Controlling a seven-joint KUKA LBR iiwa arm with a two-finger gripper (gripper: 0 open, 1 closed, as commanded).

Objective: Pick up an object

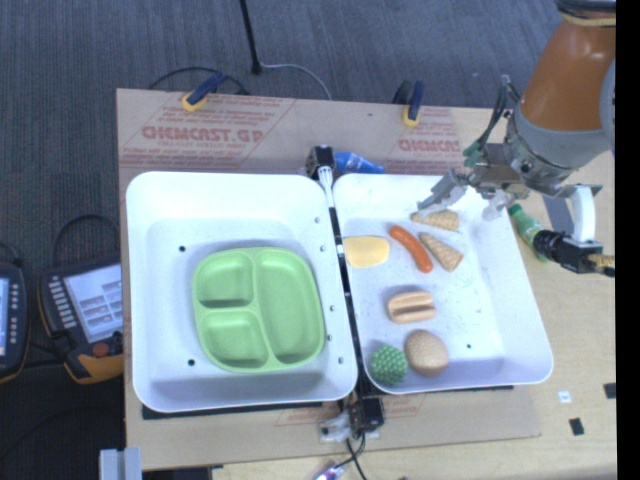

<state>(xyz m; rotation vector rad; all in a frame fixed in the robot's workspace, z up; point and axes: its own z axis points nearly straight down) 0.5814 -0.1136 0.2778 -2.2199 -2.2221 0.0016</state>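
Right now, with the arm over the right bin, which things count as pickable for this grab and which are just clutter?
Job items:
gripper
right bin
sausage
hot dog
yellow piece
two cones
broccoli
potato

Lying about:
left bin
green divided tray
clamps
handheld pendant

arm cropped top right, handset cropped left

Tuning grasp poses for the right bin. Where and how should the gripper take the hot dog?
Grip the hot dog across its short width at mid-length, coming straight down. It lies flat with its long axis left to right in the camera view, and bare bin floor lies on both long sides for the fingers, so a top grasp looks likeliest to hold.
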